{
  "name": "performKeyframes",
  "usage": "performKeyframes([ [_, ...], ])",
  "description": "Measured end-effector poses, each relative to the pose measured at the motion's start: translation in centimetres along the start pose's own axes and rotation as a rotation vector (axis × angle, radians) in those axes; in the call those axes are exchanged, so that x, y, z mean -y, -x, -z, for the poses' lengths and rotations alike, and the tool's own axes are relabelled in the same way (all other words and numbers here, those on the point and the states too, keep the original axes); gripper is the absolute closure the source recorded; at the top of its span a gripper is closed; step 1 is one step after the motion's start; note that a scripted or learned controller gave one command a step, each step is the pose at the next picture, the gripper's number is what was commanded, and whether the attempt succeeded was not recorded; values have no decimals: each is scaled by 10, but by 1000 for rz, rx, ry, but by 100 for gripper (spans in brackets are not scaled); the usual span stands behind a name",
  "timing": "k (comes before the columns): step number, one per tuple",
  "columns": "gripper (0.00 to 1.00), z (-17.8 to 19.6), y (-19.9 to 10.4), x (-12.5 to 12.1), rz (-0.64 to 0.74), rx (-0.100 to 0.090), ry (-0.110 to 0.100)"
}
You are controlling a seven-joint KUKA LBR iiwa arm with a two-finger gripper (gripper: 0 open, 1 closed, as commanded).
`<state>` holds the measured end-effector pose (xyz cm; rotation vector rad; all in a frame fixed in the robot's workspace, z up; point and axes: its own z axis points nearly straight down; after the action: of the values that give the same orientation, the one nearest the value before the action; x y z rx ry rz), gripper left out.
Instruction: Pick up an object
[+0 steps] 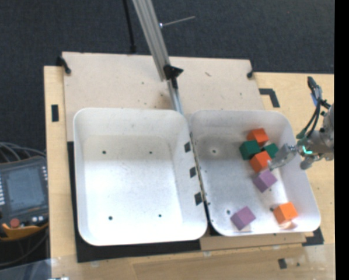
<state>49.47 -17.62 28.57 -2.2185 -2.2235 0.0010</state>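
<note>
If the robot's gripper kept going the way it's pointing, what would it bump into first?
Probably the orange block in the right bin. The gripper points left toward it, beside the green blocks. Its height above them is unclear.

Left bin (133, 174) open floor, right bin (221, 214) — blocks (259, 150) crowd right side

The hand (278, 159) is too small to read, and the arm (321, 139) is cut off at the right.
</note>
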Motion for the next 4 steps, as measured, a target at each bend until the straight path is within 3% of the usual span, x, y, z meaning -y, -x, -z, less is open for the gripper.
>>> performKeyframes([
  [1, 0, 2, 0, -1, -2, 1, 4],
  [2, 0, -52, 11, -4, -4, 1, -3],
  [4, 0, -170, 3, -7, -4, 0, -4],
])
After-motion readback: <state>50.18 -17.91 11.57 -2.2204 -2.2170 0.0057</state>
